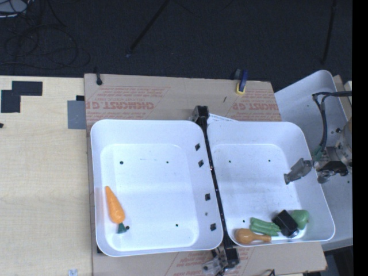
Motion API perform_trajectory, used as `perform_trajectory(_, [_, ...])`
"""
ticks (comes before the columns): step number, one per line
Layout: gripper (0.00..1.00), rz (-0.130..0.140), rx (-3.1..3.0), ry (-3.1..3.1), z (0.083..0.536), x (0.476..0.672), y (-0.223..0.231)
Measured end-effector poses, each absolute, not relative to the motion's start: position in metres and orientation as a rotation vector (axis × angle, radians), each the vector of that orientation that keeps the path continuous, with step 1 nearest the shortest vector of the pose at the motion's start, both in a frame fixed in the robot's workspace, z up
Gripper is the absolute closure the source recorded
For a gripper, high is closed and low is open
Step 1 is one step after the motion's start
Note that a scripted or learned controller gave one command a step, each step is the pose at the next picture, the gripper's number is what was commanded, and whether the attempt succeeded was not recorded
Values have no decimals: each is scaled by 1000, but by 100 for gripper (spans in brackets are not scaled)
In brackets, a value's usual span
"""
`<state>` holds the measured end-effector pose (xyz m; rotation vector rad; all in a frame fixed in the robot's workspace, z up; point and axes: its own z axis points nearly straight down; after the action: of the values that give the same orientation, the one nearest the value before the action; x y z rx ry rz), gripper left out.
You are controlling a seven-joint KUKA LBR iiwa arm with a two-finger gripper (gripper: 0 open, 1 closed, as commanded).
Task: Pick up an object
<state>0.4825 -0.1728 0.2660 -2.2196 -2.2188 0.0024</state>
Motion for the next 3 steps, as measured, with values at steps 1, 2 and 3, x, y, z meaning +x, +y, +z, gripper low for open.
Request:
perform_trajectory(1, [0, -13, -2223, -2236, 404, 482, -132])
perform_trajectory(2, [100, 3, -2217, -2224, 405, 482, -134])
perform_trajectory(3, [100, 8, -2226, -2210, 350, 474, -206])
